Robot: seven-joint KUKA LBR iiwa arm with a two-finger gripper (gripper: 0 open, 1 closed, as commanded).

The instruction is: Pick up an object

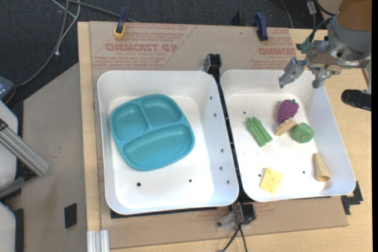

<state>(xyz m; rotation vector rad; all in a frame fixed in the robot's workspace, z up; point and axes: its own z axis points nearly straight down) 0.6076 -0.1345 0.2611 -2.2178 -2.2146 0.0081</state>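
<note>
My gripper (305, 75) hangs open over the far edge of the right bin (336, 144), its two fingers spread with nothing between them. Below it in that bin lie a purple grape bunch (287, 109), a tan piece (285, 126) touching the grapes, a green apple (303, 133), a green bean-like bundle (258, 130), a yellow cheese wedge (271, 180) and a tan cone-like piece (321, 167). The grapes are the closest object to the fingers, a little nearer the camera.
The left bin (112, 186) holds a teal divided plate (153, 131). Black clamps (212, 62) sit where the bins meet; blue clamps (121, 20) pin the cardboard base at the back. Cables run over the dark floor at the far left.
</note>
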